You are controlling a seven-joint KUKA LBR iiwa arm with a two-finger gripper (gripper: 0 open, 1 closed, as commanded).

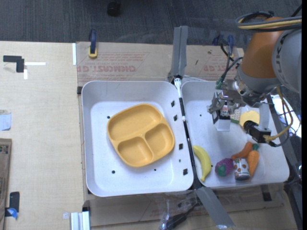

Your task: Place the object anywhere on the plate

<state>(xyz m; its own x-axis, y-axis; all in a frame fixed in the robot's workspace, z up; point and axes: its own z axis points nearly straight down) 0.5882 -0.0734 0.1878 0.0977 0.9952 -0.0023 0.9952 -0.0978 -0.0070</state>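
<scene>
In the left bin (91, 143), a yellow three-compartment plate (140, 134) lying flat near the middle, with bare white floor on all four sides and widest toward the bin's near and left walls. Between the two bins, a raised shared rim (184, 128) running from top to bottom of the view, dividing plate from objects. In the right bin (201, 99), the gripper (222, 115) hanging over the upper middle of the floor, apart from every wall; finger state impossible to tell, and nothing seen clamped between the fingers. Just right of the gripper, a pale yellow round object (249, 117), partly hidden by the wrist hardware and cables. Along the near wall of the right bin, a tight cluster: a banana (203, 161) lying beside the shared rim, then a purple-and-green toy (223, 167), a small can (242, 169) and an orange carrot (251, 156), the last three touching or nearly so. Open floor left between gripper and cluster. Overhead at right, the grey arm with its orange band (261, 51), with loose cables trailing past the right bin's far edge.
</scene>
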